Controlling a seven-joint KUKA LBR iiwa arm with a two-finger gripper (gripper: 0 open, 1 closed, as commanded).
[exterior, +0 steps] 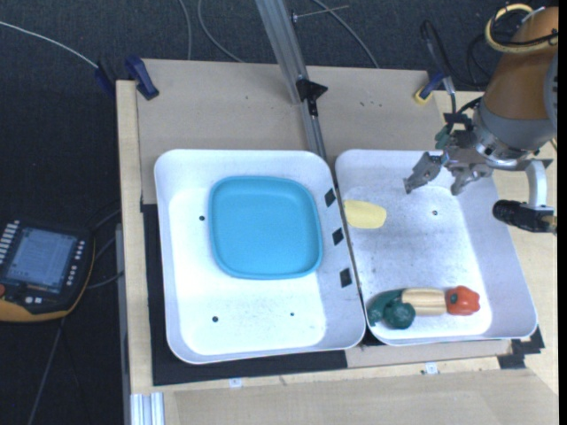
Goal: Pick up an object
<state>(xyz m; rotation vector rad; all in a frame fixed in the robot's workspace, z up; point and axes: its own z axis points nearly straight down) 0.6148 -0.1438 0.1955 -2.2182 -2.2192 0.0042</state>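
My gripper (440,178) hangs over the far part of the right bin (496,264), its two fingers spread open with nothing between them. A pale yellow object (364,214) lies at the bin's left wall, left of and a little below the gripper. Along the bin's near edge sit a dark green object (392,312), a tan cylinder-like piece (423,301) and a red object (462,300), touching in a row.
The left bin (186,326) holds a light blue square plate (264,227). A metal pole (288,42) slants over the bench behind the bins. Blue clamps (139,75) sit at the bench's far corners. A teach pendant (40,268) lies on the floor at left.
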